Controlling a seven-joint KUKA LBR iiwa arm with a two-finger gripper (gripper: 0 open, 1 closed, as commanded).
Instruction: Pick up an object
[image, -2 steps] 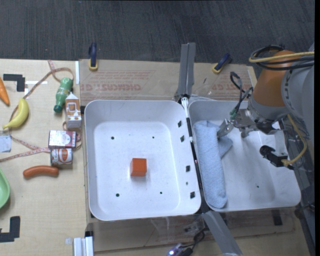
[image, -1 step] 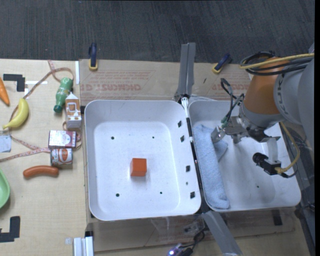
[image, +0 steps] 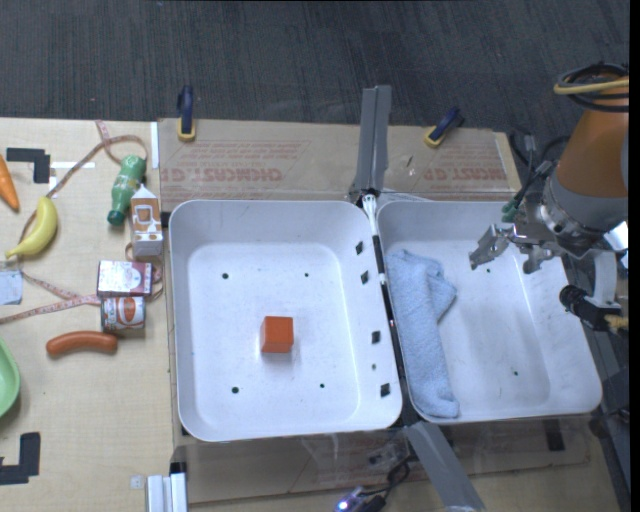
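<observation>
On the brown cardboard sheet (image: 330, 158) behind the two bins there is faint red printed writing, and it appears upside down from this camera; the letters are too pale for me to read with certainty. Two clamps, one at the left (image: 185, 112) and one at the right (image: 441, 128), both blue and yellow, hold this sheet at its far edge. The left bin (image: 185, 300) contains one small orange-red block (image: 277, 334), which lies near the middle of the floor, apart from all walls. The right bin (image: 560, 330) contains a light blue towel (image: 422, 325), crumpled along its left wall. The pincer (image: 510, 250) hangs over the far right part of the right bin, well apart from the towel and far from the block. Its fingers look spread a little and I see no object between them. Above it is the orange band of the arm (image: 598, 150). On the surface (image: 70, 400) left of the bins lie several other things: a green bottle (image: 124, 186), a small carton (image: 146, 228) with a picture that I cannot read, a small box (image: 124, 278), a can (image: 124, 313) with a label too small to read, a toy sausage (image: 82, 344), a banana (image: 35, 230), a carrot (image: 8, 186) at the edge, and a thin pink cord (image: 80, 165).
</observation>
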